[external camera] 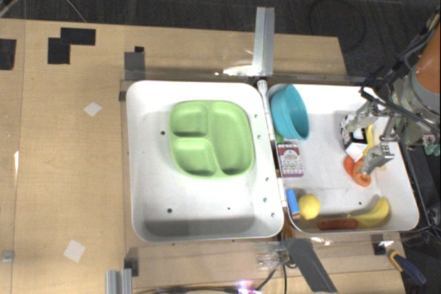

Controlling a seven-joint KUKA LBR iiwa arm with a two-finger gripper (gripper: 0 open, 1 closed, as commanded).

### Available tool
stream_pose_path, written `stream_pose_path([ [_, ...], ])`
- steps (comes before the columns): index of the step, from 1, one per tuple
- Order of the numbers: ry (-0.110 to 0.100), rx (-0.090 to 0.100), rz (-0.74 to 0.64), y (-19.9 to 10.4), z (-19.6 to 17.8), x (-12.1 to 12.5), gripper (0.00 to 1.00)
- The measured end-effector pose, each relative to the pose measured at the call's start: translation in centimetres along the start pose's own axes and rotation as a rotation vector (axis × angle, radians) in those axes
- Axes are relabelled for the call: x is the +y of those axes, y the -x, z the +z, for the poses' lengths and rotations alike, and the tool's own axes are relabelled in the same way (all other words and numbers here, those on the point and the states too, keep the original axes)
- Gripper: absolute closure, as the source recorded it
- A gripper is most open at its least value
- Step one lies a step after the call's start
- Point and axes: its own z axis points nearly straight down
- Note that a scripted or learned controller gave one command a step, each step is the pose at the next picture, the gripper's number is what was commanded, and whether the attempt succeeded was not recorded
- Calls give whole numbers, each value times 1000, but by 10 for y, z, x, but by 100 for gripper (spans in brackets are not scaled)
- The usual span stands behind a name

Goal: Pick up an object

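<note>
Two white bins side by side: left bin (pixel 145 217) has a green divided tray (pixel 210 138). Right bin (pixel 406 217) has a teal bowl (pixel 289 112) tipped against the divider, a small red-white carton (pixel 290 160), a banana (pixel 372 211), a yellow lemon-like fruit (pixel 309 206), and an orange piece (pixel 360 173).

Step looks like the approach or descent onto a target. The gripper (pixel 368 141) is low over the right bin's right side, just above the orange piece, which is the likely pick. Fingers look spread, nothing visibly between them.

Next move probably calls for lowering and closing. The arm enters from the right, wrist pointing down.
</note>
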Motion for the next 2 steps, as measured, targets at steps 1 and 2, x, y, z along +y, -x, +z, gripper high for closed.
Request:
stream_pose_path([
  [1,3,8,-224,7,187,-39,0],
  [2,-1,-5,-228,4,194,-43,0],
])
